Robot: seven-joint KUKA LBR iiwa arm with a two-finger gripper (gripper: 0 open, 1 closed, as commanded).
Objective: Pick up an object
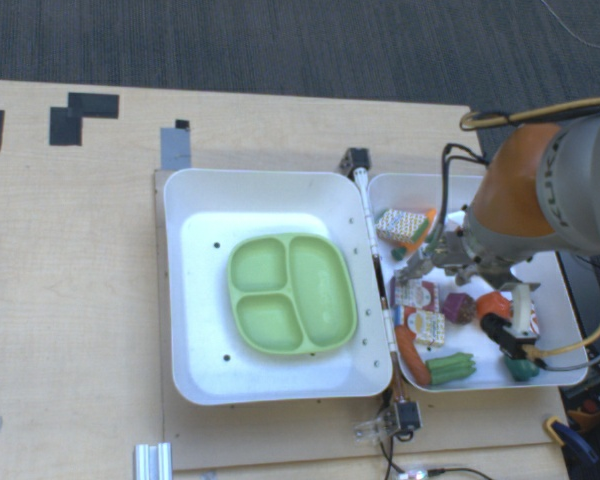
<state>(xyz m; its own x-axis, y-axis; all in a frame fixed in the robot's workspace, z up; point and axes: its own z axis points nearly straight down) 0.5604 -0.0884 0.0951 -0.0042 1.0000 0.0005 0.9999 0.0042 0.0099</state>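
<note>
Two white bins side by side on bench. Left bin (180, 268): one green three-compartment plate (292, 294), central. Right bin (480, 381): several small items (exact count unclear under arm), including one green toy (450, 367) near front edge, one purple object (458, 307), one printed packet (400, 226) near back edge. Gripper (425, 261) low over right bin; claw state cannot be told.

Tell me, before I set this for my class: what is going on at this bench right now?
A grey and orange robot arm reaches in from the right, its gripper low over the right bin, among small toy items: a green vegetable, an orange carrot-like piece and some printed packets. Nothing visibly sits between its fingers yet. The left bin holds a green divided plate, untouched.
</note>
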